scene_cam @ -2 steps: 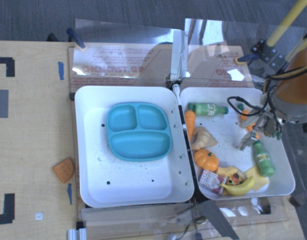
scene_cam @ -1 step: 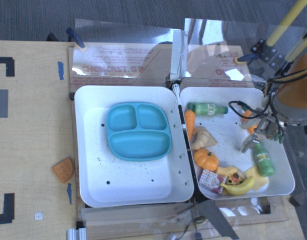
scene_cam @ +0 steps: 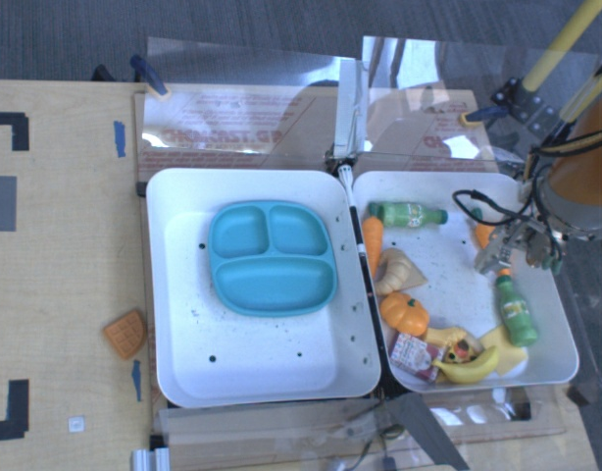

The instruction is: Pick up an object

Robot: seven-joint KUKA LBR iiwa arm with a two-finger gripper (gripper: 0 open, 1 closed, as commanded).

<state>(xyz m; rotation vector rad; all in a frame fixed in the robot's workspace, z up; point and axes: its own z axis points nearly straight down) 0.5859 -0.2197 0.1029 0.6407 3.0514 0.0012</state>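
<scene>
Nearest the camera, the front lip of the right bin [scene_cam: 566, 366] carries a crowded heap: a banana [scene_cam: 475, 363] curls along the front wall, a red and white packet [scene_cam: 412, 352] lies just beside it on the left, and something yellow and red between them is too jumbled to name. A small orange pumpkin [scene_cam: 406, 312] sits touching that packet's upper edge. To the right, a green bottle [scene_cam: 517, 312] lies along the bin's right side, cap pointing away from the camera.

Over on the counter [scene_cam: 56, 292], left of both bins, a brown waffle-like block [scene_cam: 125, 333] rests alone.

Mid-depth now: the left bin [scene_cam: 174, 283] holds 1 blue divided plate [scene_cam: 273, 256] with 3 compartments. In the right bin a beige cone shape [scene_cam: 399, 273] lies near the divider, and a carrot [scene_cam: 373, 243] stands against that wall.

The end effector [scene_cam: 504, 251] hangs just above the green bottle's cap, dark cables looping around it; whether its fingers are apart or together, the view cannot tell. A small orange thing [scene_cam: 484, 234] peeks out beside it, mostly hidden.

Farther back, a second green bottle [scene_cam: 407, 214] lies on its side. The arm [scene_cam: 576, 180] is cut off at the right edge.
</scene>
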